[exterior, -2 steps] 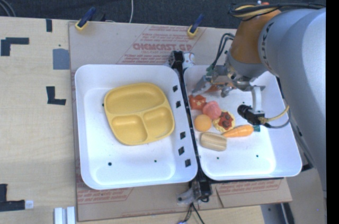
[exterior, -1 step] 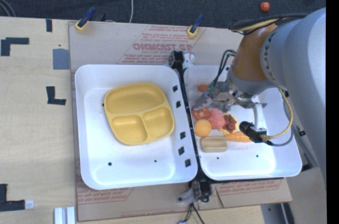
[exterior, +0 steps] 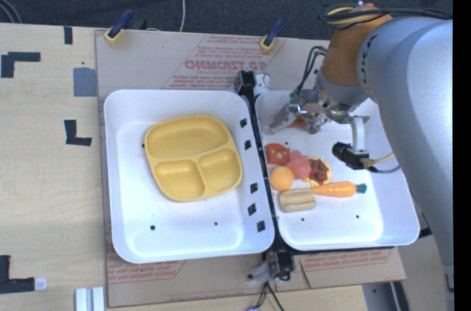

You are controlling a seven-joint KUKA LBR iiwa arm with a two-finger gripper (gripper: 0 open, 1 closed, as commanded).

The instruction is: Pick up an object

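Several toy foods lie in a cluster in the right bin (exterior: 368,229): a red tomato (exterior: 277,153), a pink piece (exterior: 299,165), an orange ball (exterior: 282,178), a tan bun (exterior: 296,201), a carrot (exterior: 335,190) and a red-and-yellow piece (exterior: 319,170). My gripper (exterior: 300,117) hangs over the back part of this bin, a little behind the tomato and apart from the cluster. A small reddish patch shows right under it; I cannot make out what it is.
The left bin (exterior: 121,155) holds a yellow divided plate (exterior: 193,156). A black divider (exterior: 254,155) runs between the bins. The grey arm (exterior: 412,104) covers the right bin's back right corner, with a black cable plug (exterior: 350,154) hanging off it.
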